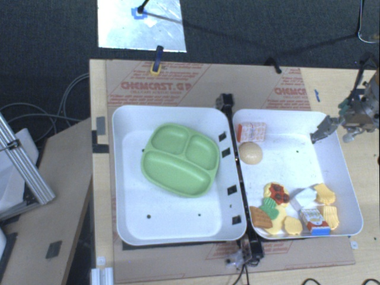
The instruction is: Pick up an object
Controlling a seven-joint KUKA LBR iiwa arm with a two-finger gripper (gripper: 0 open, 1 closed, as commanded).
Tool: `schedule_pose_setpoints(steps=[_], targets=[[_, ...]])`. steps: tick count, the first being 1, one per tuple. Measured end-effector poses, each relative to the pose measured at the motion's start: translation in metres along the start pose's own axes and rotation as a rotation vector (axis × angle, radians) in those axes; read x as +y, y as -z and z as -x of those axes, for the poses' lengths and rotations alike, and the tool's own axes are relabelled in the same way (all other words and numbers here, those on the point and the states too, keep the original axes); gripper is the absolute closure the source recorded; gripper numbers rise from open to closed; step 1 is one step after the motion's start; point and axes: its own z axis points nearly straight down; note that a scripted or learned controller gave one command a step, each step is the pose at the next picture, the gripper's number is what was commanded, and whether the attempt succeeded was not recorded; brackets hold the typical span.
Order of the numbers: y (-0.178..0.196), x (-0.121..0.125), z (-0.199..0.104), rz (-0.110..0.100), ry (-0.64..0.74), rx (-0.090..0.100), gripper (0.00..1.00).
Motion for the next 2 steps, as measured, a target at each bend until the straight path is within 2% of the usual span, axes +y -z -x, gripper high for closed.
schedule_pose_setpoints(steps=[1,2], targets=[[0.006,0.002,0.000,0.010,0.003,-0.002,0.00],[-0.037,0.005,-0.006,0.008,0.002,-0.001,0.00]])
